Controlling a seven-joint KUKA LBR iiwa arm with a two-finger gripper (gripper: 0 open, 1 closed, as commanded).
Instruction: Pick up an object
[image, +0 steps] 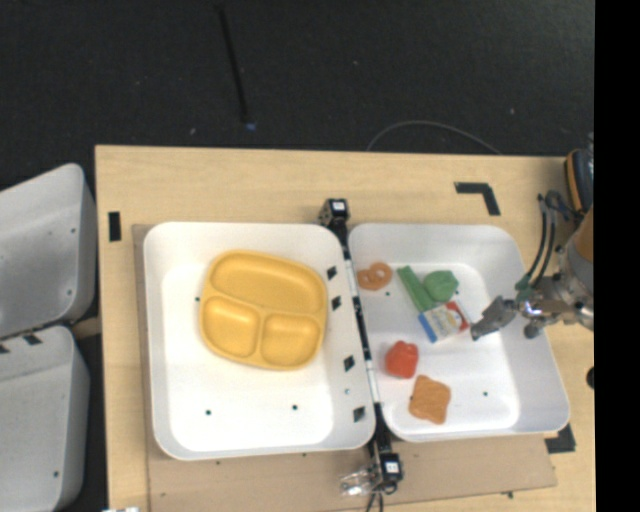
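My hand is over the right side of the right bin, low above its white floor, and my arm comes in from the right edge. I cannot tell if my hand is apart or together, because it looks only like a dark grey shape from this angle. Nothing is between its tips that I can see.

The things to pick lie in the right bin. A small blue, white and red packet is just beside my hand, on its left. A green object lies above the packet. An orange ring is near the upper left corner. A red object sits in the middle, and an orange-brown piece lies below it.

In the left bin there is a yellow divided plate with three compartments. Both bins stand on the wooden counter.
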